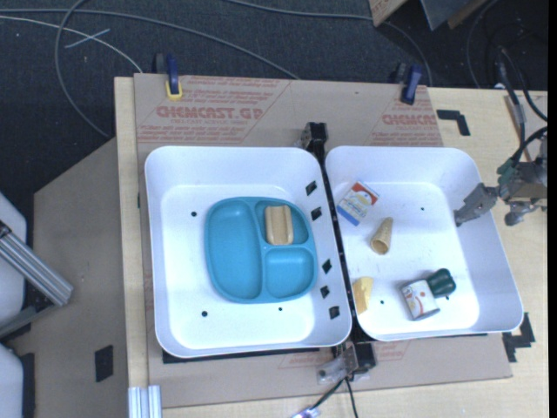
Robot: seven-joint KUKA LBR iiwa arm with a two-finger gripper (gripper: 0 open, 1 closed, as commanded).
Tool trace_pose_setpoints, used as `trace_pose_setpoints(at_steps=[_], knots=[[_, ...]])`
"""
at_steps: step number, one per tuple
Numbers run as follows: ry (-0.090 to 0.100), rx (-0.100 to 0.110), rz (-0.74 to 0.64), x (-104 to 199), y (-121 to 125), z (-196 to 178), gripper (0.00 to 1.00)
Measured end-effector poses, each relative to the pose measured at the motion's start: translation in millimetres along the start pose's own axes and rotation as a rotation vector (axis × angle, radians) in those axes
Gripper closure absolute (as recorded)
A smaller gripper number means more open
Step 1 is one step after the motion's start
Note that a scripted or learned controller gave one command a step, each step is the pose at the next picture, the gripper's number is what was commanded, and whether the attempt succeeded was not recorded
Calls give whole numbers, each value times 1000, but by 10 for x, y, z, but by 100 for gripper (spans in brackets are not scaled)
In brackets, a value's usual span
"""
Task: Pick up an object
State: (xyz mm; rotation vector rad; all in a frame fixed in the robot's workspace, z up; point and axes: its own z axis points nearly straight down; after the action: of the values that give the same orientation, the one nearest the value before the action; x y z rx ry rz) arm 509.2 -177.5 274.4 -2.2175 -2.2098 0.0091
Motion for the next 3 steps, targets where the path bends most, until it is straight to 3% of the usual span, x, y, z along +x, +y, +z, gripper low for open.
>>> trace_pose_setpoints(at_steps=[1, 3], knots=[[-3, -11, -4, 4, 20, -56, 0], [0, -6, -4, 118, -11, 1066, 0]])
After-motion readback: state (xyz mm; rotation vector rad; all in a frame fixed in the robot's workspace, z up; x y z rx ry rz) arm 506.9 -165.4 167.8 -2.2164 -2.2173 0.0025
